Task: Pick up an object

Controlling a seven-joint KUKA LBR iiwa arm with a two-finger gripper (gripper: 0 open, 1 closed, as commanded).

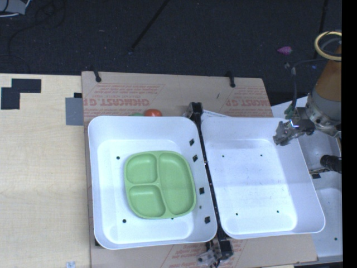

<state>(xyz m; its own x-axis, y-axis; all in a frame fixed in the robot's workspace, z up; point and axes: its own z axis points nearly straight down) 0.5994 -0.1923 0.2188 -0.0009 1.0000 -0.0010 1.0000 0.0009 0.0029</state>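
A pale green plate [159,184] with three compartments lies flat, right side up, in the middle of the left bin [106,144], turned slightly askew to the bin's walls.

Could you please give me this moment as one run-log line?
arm: at right bin's far right rim | gripper: nothing seen held | green divided plate: flat in left bin | right bin | pick: not done
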